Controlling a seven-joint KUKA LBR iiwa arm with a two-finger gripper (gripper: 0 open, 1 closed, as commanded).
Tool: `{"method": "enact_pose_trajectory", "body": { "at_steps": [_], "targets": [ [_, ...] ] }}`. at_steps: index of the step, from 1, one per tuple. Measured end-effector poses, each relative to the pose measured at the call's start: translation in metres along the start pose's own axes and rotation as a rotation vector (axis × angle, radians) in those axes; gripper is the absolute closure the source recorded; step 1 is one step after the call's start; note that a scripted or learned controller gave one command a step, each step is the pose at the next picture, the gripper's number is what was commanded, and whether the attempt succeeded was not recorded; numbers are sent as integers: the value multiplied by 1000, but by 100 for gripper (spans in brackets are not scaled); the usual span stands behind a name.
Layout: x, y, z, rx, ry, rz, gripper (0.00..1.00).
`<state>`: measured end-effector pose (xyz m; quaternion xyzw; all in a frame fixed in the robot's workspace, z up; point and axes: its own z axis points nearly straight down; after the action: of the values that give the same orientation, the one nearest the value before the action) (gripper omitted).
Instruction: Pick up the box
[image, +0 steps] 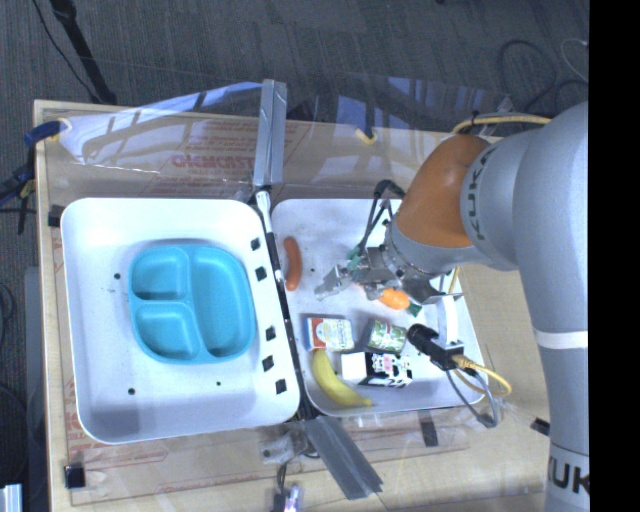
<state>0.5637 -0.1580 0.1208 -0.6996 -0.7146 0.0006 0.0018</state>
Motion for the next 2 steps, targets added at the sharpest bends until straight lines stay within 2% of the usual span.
{"method": "enact_pose_trajectory", "body": {
  "at_steps": [1,2],
  "targets": [
    [-50,-10,30,0,-1,303,0],
    [-24,-82,28,-7,-2,-148,0]
  ]
}}
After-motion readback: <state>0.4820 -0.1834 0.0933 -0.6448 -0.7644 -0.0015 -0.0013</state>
